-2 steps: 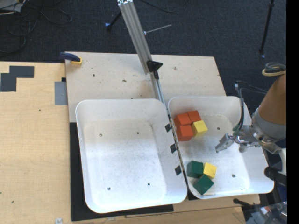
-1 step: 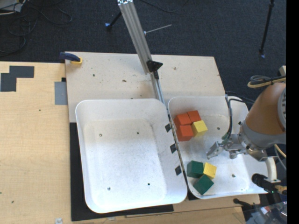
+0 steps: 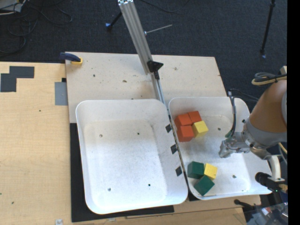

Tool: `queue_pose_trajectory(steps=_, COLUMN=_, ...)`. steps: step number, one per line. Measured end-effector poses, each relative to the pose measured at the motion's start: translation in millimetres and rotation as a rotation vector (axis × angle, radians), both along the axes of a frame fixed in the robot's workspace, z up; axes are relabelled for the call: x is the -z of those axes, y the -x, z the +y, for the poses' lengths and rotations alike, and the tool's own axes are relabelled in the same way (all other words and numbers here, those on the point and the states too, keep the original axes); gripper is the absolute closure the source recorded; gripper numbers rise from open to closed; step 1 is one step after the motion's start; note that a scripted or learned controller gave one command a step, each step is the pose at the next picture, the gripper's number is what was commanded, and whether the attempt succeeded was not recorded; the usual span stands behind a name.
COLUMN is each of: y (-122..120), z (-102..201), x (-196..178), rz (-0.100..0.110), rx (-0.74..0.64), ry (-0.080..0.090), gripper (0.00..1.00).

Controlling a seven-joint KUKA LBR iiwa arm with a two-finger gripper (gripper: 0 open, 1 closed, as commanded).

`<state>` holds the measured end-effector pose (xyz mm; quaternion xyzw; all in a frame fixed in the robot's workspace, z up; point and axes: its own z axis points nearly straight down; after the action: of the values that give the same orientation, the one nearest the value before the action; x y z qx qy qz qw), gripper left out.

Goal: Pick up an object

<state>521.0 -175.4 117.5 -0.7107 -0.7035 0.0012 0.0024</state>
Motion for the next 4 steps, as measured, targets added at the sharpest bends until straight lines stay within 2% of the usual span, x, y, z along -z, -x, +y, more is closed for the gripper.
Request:
queue_pose_trajectory(steps=1, y=6.2, z=-9.3, x=-53.2, rz=-0.007, rx=-0.002, ry=0.003, gripper=1.00)
queue_pose_trajectory(steps=3, y=5.0, z=-11.0, x=-137.7, rz=-0.008, rx=-0.012, ry=0.003, gripper=1.00)
queue_pose_trajectory(steps=4, y=-12.8, z=42.9, x=-143.4, rz=-0.005, rx=-0.016, ry=-0.001, gripper=1.00)
